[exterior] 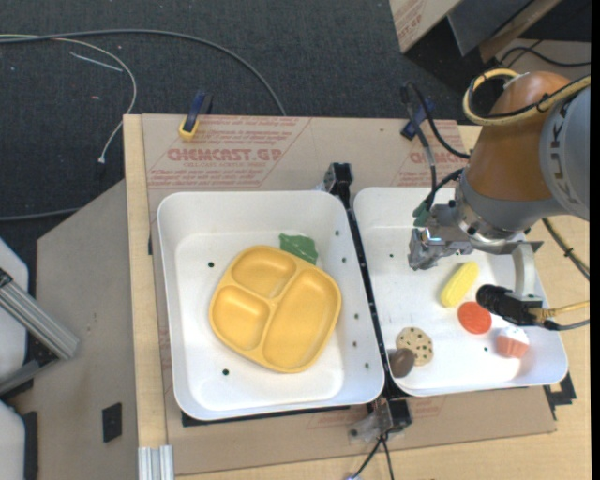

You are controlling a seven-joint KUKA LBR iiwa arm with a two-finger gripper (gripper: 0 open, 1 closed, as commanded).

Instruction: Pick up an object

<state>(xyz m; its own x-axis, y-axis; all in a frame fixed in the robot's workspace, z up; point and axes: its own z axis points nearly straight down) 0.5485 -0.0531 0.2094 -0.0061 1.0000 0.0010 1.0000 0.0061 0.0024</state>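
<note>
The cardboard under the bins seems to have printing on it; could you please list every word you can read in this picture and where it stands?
"CHEMCAST GP": red print on the cardboard sheet, behind the left bin.
Red print on the cardboard behind the right bin: partly hidden, unreadable.
Print on the cardboard box at the top: too small to read.

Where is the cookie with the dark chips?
The round tan chocolate-chip cookie lies in the right white bin, near its front left corner. A small brown lump touches its lower left edge, and the yellow corn-like piece sits further back to its right.

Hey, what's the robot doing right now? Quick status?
Pincer low over right bin, grip unclear. Yellow corn lies just beside it, not held. Tomato and cookie nearby.
</note>
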